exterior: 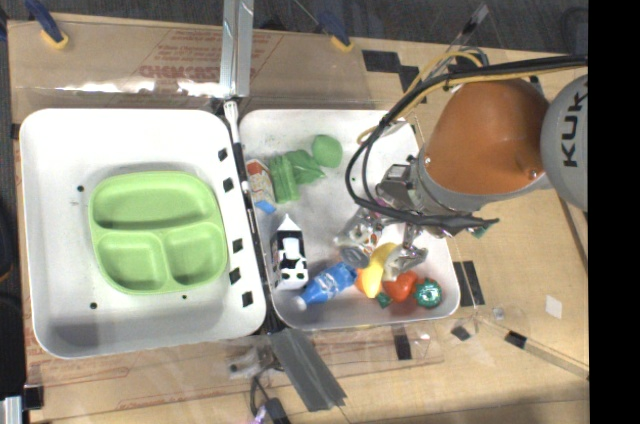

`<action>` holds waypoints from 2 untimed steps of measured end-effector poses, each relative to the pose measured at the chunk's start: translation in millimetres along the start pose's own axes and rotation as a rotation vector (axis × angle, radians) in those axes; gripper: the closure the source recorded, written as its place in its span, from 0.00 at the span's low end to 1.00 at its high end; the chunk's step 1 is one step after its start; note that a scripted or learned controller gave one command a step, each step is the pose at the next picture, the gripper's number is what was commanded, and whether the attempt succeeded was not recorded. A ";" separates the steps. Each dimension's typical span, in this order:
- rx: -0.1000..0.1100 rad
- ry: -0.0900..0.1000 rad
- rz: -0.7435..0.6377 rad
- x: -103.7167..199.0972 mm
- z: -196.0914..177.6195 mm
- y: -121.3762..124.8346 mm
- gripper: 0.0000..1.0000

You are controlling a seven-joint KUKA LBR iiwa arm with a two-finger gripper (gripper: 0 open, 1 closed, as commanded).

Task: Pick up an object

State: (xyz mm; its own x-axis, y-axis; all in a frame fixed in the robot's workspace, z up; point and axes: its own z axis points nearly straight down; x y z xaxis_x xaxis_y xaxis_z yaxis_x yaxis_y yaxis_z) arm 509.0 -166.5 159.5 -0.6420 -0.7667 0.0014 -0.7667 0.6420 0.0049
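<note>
My gripper (382,248) hangs low in the right bin (330,127), under the orange wrist band (480,137). Its metal fingers (358,234) straddle a cluster of toys in the bin's front right: a yellow piece (372,278), a red piece (401,288), a green round item (428,293). A blue bottle (327,283) lies just left of them. Whether anything sits between the fingers cannot be made out. A black-and-white cow-print carton (290,257) stands near the bin's left wall. Green toys (303,162) lie at the back.
The left bin (50,212) holds a green divided tray (157,230). A small red-and-white item (259,184) rests against the divider between bins. Black cables (400,122) loop from the wrist over the right bin. A metal bar (237,42) stands at the back.
</note>
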 end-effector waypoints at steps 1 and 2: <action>0.004 -0.001 0.000 -0.6 -1.9 -0.7 0.00; 0.004 -0.002 0.088 27.2 68.2 9.7 0.00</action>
State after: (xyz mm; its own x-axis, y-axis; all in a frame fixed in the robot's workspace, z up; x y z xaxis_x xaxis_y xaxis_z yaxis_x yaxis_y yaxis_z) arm 483.7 -181.0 91.4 -0.7068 -0.7075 -0.0008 -0.7075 0.7068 0.0013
